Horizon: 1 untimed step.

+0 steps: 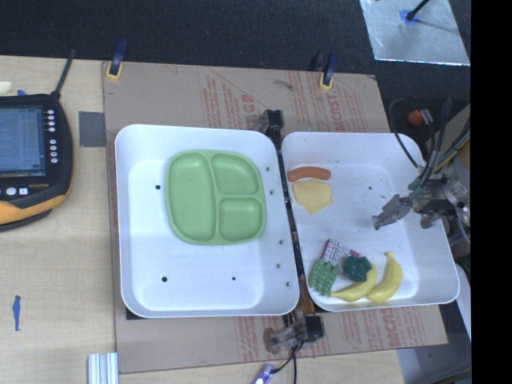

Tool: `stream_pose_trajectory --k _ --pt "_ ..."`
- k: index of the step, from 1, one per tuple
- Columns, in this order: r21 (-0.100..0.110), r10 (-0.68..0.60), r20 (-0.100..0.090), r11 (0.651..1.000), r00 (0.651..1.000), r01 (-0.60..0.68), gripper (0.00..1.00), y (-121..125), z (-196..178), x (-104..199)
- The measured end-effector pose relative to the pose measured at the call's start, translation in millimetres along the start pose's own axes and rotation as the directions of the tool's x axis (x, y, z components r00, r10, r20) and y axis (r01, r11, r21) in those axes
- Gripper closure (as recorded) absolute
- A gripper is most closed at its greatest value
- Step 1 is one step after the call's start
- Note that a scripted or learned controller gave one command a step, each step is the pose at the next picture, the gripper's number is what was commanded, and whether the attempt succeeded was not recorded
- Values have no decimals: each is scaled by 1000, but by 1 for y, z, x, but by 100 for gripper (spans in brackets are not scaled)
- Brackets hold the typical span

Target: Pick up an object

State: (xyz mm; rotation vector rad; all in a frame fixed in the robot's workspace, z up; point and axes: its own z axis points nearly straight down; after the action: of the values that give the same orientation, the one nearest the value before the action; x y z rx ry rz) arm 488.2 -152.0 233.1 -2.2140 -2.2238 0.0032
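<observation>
A robot gripper (408,212) hangs over the right-hand side of the right bin (376,146), reaching in from the bench's edge; its 2 fingers look spread apart with nothing between them, though the view is too small to be certain of the gap. No object is in its grasp. The things it could take all lie away from it, toward the divider between the 2 bins: a sausage (309,173) and a pale yellow cheese piece (312,196) sit well off to its far side and slightly up the bin, nearly touching each other, while a banana (376,282), a dark green vegetable (357,267), a knobbly green piece (322,276) and a small patterned packet (335,251) are bunched together below it, toward the bin's near wall. The left bin (140,214) holds only a green 3-part plate (215,196), farthest from the gripper. The likeliest failure, by my reading, is a close on bare floor, since the patch under the fingers holds nothing. A drop into the lower cluster carries its own risk: the pieces touch or overlap, so the fingers may straddle 2 at once or nudge the banana against the wall. The flat cheese piece may offer too little edge to pinch.
</observation>
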Motion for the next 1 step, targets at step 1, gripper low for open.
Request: stream_pose_trajectory --k 1 --pt "1 -1 0 1000 1000 1 0 -12 76 54"
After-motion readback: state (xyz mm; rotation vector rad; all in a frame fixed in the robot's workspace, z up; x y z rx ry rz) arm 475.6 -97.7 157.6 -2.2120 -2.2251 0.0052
